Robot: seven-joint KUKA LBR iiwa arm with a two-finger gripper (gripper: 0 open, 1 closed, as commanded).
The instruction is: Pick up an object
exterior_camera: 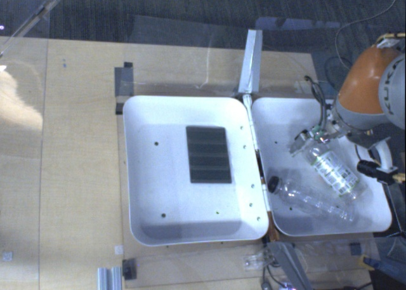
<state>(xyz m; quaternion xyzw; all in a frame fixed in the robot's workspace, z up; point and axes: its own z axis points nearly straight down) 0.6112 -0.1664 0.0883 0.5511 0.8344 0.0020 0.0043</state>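
here the gripper (309, 136) sits low in the right bin (279, 117), at the neck of a clear bottle (331, 168); its fingers' state, i cannot tell. another bottle (304, 198) lies beside; a dark pad (208, 154) fills the left bin (152, 174).

The left bin (146, 155) has much free floor around the dark ridged block (208, 154) lying at its middle. In the right bin (279, 117) two clear plastic bottles (330, 168) (307, 198) crowd the near half, and the arm (371, 89) hangs over its right side. The far left corner is open.
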